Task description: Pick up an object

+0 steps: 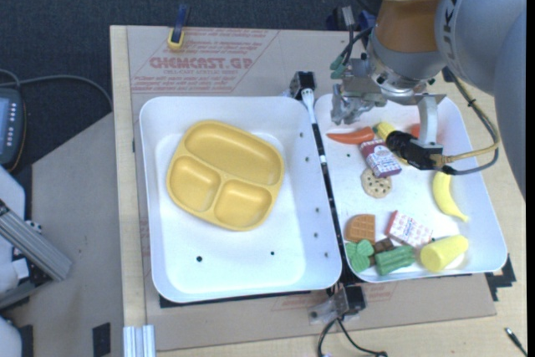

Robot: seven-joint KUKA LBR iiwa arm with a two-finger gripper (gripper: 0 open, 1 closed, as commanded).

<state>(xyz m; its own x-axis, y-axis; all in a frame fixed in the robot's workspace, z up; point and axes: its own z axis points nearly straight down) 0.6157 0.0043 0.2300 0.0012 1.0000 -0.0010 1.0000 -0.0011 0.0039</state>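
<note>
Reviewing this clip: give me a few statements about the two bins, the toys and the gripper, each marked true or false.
1. The yellow divided plate lies in the left bin. True.
2. The banana lies on the yellow divided plate. False: it lies in the right bin, near its right wall.
3. The gripper is above the far end of the right bin, near the orange carrot. True.
4. The cookie sits in the left bin. False: it is in the right bin, nearer the camera than the carrot.
5. The green toy lies at the near end of the right bin. True.
</note>
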